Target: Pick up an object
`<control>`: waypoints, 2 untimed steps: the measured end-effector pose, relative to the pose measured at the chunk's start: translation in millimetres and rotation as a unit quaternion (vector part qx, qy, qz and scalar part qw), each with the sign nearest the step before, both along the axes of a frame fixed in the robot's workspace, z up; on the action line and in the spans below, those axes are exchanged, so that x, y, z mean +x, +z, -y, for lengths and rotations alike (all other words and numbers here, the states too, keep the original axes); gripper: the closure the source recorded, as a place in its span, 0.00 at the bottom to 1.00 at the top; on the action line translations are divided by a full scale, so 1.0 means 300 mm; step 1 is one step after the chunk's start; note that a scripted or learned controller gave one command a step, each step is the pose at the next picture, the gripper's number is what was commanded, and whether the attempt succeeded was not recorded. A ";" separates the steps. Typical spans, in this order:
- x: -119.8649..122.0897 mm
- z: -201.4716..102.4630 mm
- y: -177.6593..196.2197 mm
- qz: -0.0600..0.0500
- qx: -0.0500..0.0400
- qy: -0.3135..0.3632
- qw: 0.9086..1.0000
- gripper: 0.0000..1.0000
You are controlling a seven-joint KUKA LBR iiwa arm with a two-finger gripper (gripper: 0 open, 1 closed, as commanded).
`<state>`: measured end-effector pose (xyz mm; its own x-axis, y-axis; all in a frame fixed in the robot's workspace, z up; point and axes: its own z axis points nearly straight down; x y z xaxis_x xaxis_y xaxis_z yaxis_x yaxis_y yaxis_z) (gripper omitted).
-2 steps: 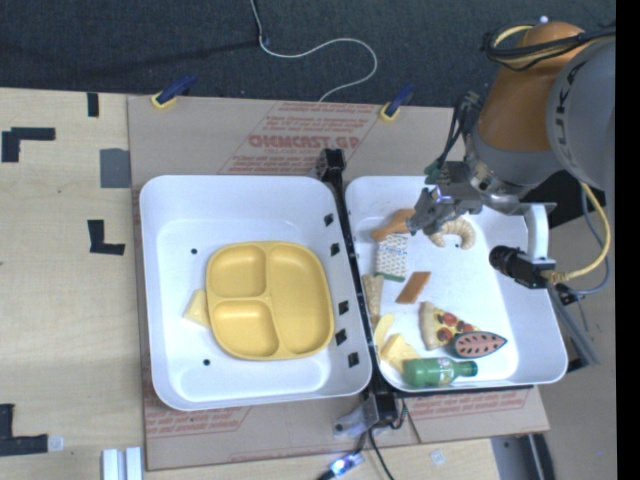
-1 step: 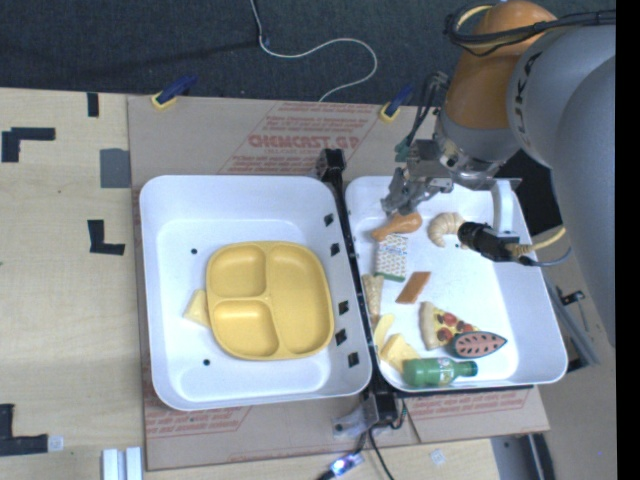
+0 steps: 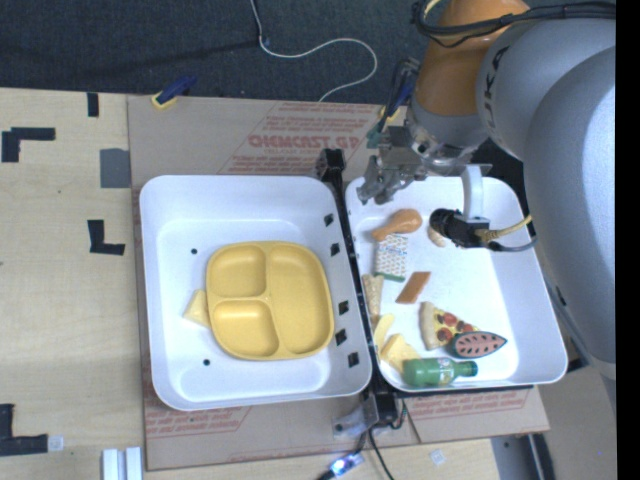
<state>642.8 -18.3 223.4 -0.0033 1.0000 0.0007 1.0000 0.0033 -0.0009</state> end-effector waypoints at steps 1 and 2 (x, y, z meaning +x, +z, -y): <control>0.022 0.054 0.022 0.000 0.000 -0.001 1.000 1.00; 0.006 0.027 -0.029 -0.001 -0.001 -0.001 1.000 1.00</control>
